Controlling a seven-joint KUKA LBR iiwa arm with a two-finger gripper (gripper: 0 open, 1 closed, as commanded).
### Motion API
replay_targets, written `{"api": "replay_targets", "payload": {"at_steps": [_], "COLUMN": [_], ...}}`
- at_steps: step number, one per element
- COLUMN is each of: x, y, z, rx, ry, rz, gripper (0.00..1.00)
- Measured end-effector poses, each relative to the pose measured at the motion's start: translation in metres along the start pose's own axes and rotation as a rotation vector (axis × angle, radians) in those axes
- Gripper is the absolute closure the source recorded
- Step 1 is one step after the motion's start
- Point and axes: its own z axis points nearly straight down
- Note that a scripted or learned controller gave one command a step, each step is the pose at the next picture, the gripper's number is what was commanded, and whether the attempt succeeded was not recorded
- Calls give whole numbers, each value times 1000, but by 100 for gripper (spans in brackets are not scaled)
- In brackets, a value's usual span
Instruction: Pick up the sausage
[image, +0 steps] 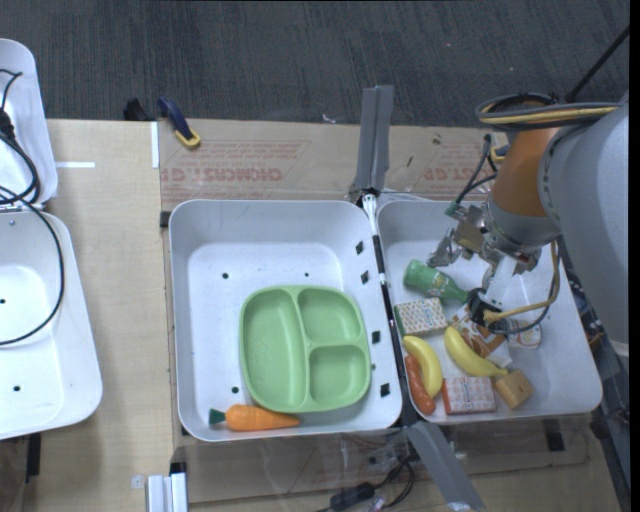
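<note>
The left bin (200, 330) and the right bin (415, 232) are coloured white. A pale green is shown by the divided plate (300, 350). The carrot (255, 418) is coloured orange, tipped with green. The bottle (435, 282) is seen in green, the two bananas (425, 365) (472, 358) in yellow, the sausage (419, 388) in red-orange. A fine grid pattern is carried by the small box (421, 316). The wooden block (514, 389) is tan. The arm (590, 200) is grey, banded with orange.

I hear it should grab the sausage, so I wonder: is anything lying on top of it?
A banana lies partly over the sausage in the right bin. Its red edge and lower end show; whatever part runs under the banana is hidden.
</note>
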Motion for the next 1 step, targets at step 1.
{"api": "replay_targets", "payload": {"at_steps": [1], "x": [27], "y": [34], "z": [-35], "rx": [-1], "ry": [1], "rz": [166], "gripper": [0]}}
